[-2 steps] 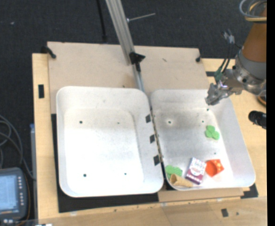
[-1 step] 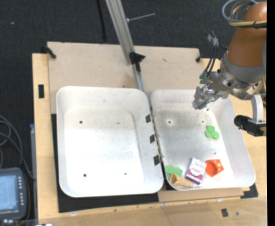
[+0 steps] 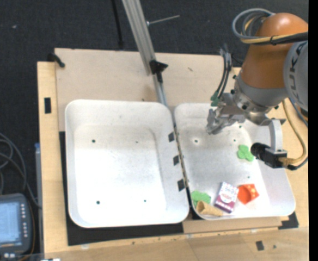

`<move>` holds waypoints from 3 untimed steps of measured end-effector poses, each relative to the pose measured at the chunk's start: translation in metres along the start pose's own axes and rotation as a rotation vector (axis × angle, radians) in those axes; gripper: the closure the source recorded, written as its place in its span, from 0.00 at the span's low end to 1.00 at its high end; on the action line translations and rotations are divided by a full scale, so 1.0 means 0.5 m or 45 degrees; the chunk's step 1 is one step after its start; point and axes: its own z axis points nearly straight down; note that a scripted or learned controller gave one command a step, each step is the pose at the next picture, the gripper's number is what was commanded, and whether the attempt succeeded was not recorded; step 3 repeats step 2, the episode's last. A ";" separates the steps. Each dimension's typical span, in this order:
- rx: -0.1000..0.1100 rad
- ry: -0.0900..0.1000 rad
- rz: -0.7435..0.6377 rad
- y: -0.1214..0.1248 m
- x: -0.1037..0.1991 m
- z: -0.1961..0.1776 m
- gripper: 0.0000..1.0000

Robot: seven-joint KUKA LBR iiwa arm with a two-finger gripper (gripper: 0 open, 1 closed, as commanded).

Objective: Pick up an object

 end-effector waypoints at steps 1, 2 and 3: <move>0.001 0.000 -0.001 -0.020 0.096 0.034 1.00; 0.001 0.001 -0.001 -0.040 0.188 0.062 1.00; 0.001 0.001 -0.001 -0.040 0.188 0.062 1.00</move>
